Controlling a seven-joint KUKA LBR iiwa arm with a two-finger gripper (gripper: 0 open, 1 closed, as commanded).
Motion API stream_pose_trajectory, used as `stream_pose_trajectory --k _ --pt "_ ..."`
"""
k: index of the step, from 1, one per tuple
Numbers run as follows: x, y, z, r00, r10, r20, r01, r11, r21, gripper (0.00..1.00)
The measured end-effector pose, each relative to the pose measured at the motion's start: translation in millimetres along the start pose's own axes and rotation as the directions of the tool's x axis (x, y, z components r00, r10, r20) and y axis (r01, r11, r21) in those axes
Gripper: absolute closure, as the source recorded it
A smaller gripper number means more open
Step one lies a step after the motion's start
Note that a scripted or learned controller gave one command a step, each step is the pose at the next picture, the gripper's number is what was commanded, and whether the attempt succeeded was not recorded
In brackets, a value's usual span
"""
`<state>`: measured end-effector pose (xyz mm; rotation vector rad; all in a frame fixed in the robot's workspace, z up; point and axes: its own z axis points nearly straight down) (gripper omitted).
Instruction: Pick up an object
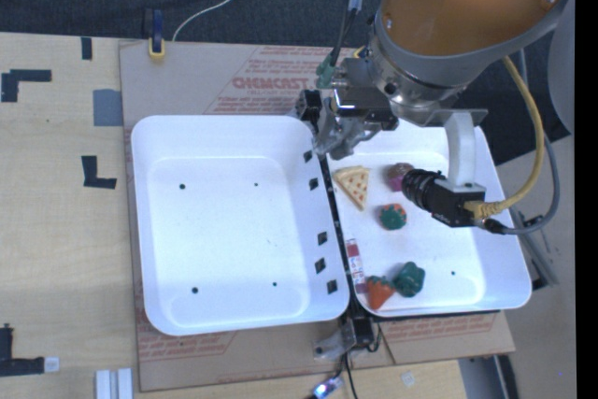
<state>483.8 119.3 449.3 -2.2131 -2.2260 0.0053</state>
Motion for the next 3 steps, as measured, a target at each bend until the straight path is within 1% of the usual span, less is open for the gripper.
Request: stream_pose_trajectory --k 1,2,3 --pt "-10.1 -0.4 -90.3 1.000 0.004 -0.003 -0.004 1.000 -0.014 1.00" --pt "63.4 -0.7 -81.3 1.000 -0.003 -0.001 0.003 1.000 -0.002 1.00" --pt "112.5 9.5 -84.7 1.000 0.000 -0.001 0.000 1.000 -0.003 1.00"
